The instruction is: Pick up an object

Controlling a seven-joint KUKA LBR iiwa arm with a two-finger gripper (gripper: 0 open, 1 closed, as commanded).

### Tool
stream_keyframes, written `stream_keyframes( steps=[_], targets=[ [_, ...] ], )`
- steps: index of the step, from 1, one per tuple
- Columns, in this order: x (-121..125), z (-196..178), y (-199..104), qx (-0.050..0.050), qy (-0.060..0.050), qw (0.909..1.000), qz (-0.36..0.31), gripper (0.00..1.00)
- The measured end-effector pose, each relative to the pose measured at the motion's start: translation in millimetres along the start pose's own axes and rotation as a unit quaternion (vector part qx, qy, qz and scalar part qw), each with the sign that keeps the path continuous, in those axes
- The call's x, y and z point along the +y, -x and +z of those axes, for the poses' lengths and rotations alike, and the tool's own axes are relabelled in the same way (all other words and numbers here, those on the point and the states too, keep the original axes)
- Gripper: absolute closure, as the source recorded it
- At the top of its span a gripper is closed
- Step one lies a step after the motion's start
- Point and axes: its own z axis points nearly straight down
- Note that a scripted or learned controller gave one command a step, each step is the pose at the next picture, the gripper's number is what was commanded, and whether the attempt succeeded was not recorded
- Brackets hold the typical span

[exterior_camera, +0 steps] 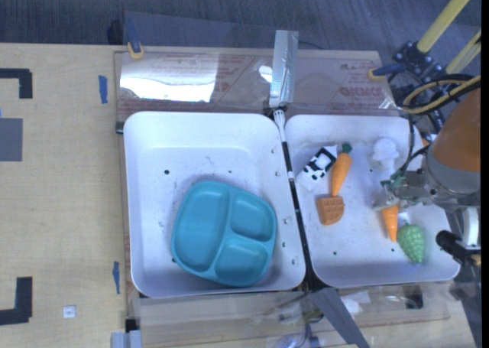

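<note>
In the camera view, two white bins are seen side by side on the worktop (53,186): the left bin (145,147) carries a blue divided tray (224,233), and the right bin (359,258) carries the loose items that could be picked. A carrot (340,172), a black and white toy (318,164) just beside it, a brown wedge-shaped piece (330,209), a white object (384,151), a small orange carrot (391,221) and a green bumpy object (412,243) are all seen lying on the bin floor. The gripper (399,192) is positioned low over the right side of the right bin, just above the small orange carrot, which is judged to be the likely target. Whether the fingers are apart or together cannot be told, as they are lost in the dark wrist hardware and cables. No item is seen lifted, so the pick is judged as not yet done; closing, lifting and clearing the rim are left. The small orange carrot and the green bumpy object are touching or nearly so, and both lie close to the right wall, so room is tight there. More open floor is found around the brown wedge-shaped piece.
</note>
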Motion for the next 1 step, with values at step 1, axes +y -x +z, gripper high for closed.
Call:
stream_keyframes(
  steps=[1],
  targets=[
    [24.8,-85.8,-78.7,0.002,-0.001,1.0,0.008,1.0]
  ],
)
